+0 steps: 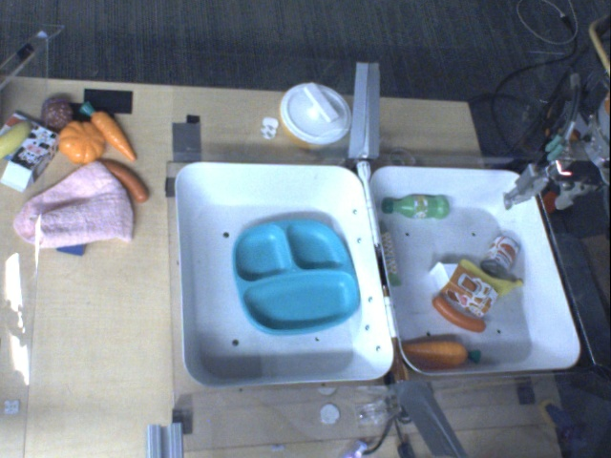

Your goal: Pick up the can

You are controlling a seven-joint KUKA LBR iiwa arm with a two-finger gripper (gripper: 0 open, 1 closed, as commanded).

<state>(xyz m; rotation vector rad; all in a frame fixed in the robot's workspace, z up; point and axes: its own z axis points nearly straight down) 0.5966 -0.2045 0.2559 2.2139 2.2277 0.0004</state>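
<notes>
The can (502, 252) is small, with a red and white label. It lies tilted in the right bin (544, 351), toward that bin's right side, and touches an orange snack pack (469, 294) below and to its left. My gripper (537, 183) hangs over the right bin's far right corner, above and to the right of the can and well apart from it. Nothing shows in the gripper.
The right bin also holds a green bottle (416, 206) at its far left and a carrot (436, 353) at the near edge. A blue divided tray (298, 273) lies in the left bin (205, 256). On the bench are a white lid (316, 113), a pink cloth (78, 208) and toy vegetables (95, 141).
</notes>
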